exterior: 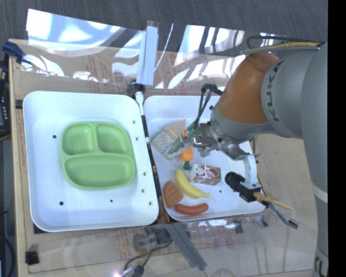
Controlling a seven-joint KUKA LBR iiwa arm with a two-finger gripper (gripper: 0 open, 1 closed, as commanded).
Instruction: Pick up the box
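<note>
The hand [187, 140] hovers low in the right bin [230, 212]. The box [168, 141] lies just left of it. Its grip I cannot tell.

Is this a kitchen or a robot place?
Probably a robot lab, not a kitchen. A grey and orange arm reaches over two white bins on a bench; the banana and sausage look like toy food.

Left bin [40, 154] taken up mid-frame by green tray [98, 154]; right bin [161, 105] crowded by box [167, 140], banana [190, 186], sausage [190, 208], arm [265, 97].
</note>
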